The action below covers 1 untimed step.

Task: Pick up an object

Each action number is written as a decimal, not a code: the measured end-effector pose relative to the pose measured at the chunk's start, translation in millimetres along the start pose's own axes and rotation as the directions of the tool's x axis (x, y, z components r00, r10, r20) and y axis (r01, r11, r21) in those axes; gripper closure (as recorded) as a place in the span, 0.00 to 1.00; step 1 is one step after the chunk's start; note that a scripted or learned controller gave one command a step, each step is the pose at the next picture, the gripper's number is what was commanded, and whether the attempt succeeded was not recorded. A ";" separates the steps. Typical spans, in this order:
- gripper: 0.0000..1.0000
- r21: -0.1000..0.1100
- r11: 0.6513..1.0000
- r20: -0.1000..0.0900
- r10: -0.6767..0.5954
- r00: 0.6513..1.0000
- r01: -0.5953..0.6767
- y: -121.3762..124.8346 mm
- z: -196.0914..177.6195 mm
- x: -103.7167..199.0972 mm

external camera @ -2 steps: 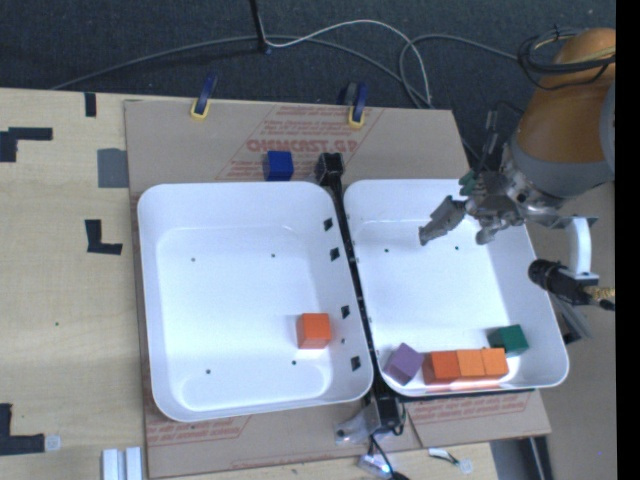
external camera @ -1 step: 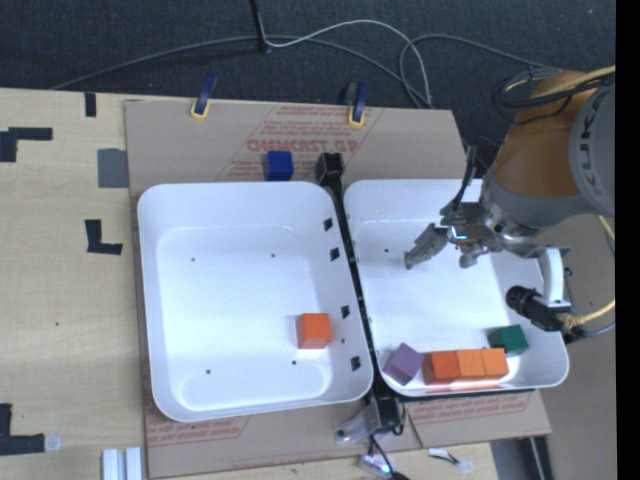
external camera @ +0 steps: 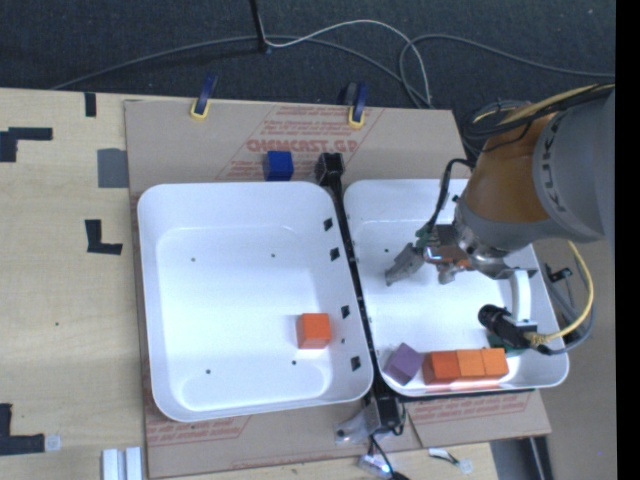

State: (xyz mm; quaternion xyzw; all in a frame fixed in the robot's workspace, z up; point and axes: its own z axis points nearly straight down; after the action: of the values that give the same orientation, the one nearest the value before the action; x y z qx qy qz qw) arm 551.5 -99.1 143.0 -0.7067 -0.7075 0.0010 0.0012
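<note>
Purple block, orange blocks below gripper, apart.

Single fixed camera above the bench, angled down, taking in the left bin and right bin whole, arm entering from frame right
</note>
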 end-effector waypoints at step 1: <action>0.00 0.001 1.000 0.000 0.001 1.000 -0.001 -0.8 52.4 0.4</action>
State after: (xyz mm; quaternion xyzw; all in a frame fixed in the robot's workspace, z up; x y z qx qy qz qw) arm 550.6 -98.6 90.6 -0.7069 -0.7073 0.0013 0.0015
